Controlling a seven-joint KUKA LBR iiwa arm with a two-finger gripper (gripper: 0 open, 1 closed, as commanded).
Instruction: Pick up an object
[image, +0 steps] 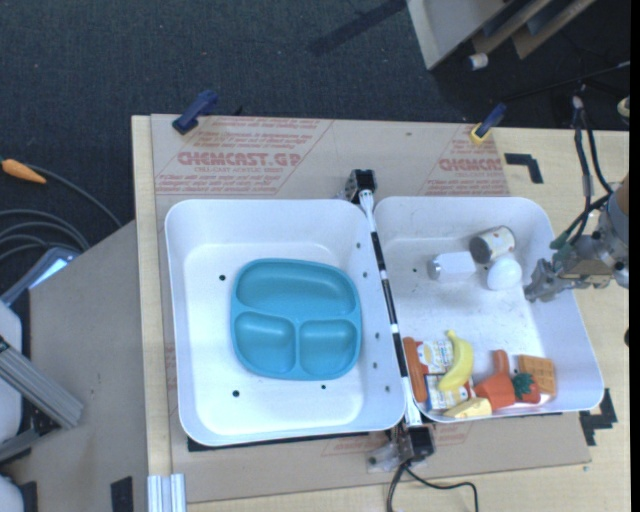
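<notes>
Camera view: grey two-finger tool (545, 282), its opening impossible to judge, poised at the right white plastic bin's (570, 330) edge beside the white bulb-shaped object (503, 272), seemingly its pick target.

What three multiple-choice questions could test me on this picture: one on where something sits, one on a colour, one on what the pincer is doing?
1. Where does the divided plate lie?
A. left bin
B. right bin
C. on the bare bench

2. What colour is the toy banana?
A. green
B. yellow
C. purple

3. Where is the pincer right now?
A. over the divided plate
B. outside both bins
C. over the right bin's right side, near the white bulb-shaped object

Answers:
1 A: the blue plate fills the middle of the left bin.
2 B: it shows yellow among the toy food at the right bin's near edge.
3 C: it sits just right of that object.
</notes>
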